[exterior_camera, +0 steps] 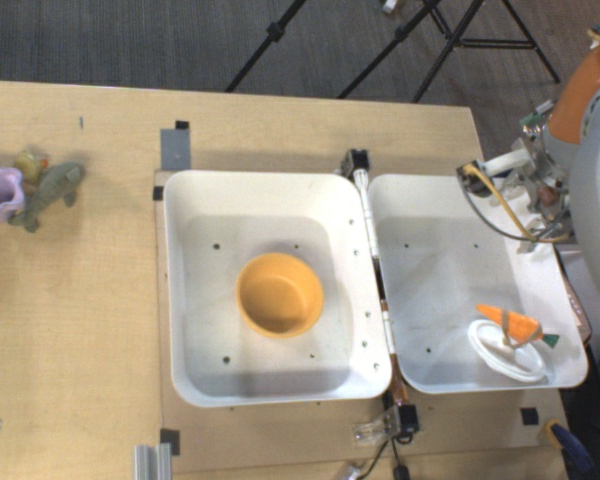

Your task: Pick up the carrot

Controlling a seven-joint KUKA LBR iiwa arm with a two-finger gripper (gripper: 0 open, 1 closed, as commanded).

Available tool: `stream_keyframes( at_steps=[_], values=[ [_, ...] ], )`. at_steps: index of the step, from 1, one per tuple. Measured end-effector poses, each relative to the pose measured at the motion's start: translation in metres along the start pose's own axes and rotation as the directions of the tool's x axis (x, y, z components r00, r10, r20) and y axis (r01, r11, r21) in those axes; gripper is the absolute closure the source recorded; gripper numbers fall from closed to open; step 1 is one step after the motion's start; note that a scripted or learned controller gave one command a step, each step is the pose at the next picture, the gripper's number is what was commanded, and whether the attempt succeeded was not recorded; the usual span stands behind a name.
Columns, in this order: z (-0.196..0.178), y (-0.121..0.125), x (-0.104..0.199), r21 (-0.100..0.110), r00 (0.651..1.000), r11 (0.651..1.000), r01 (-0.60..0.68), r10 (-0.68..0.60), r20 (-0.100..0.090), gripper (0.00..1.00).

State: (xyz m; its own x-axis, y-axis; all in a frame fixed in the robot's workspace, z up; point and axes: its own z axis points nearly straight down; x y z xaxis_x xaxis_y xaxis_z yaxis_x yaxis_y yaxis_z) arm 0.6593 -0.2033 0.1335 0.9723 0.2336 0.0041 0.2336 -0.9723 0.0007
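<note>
Carrot [516,322] lies across a white ring [505,355]; claw state cannot be told.

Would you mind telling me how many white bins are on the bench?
2. The left bin holds an orange bowl; the right bin holds the carrot, lying on a white ring near its front right corner.

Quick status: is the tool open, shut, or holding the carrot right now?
Tool: cannot be told from the camera view. It sits over the right bin's far edge, while the carrot lies in that bin's near right corner.
</note>
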Motion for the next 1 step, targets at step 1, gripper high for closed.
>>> stream_keyframes(
  at_steps=[1],
  values=[
    [-0.0056, -0.0275, 0.0088, 0.0, 1.0, 1.0, 0.003, -0.003, 0.002, 0.0]
  ],
)
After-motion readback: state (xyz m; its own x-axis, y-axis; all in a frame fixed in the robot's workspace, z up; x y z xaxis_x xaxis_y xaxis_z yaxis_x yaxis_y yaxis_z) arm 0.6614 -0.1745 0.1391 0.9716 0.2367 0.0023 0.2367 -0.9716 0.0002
